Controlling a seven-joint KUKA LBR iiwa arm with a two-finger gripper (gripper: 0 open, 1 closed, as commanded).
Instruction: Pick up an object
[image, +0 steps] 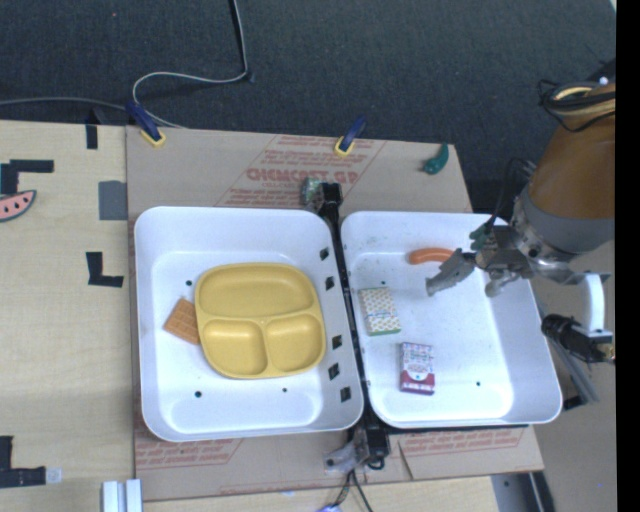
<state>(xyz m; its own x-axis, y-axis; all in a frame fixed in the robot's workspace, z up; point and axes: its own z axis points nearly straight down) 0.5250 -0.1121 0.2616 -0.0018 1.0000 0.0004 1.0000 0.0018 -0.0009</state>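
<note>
Nothing is lifted yet, I'd judge: the gripper (468, 276) hangs spread and empty over the right bin (520, 405), the orange piece (432, 256) lying just at its ten o'clock and two small packets toward seven.

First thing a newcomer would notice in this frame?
The yellow divided plate in the left bin, partly covering a brown cracker-like piece. Then the gripper, fingers spread, over the right bin beside an orange carrot-like piece, with two small packets below.
</note>
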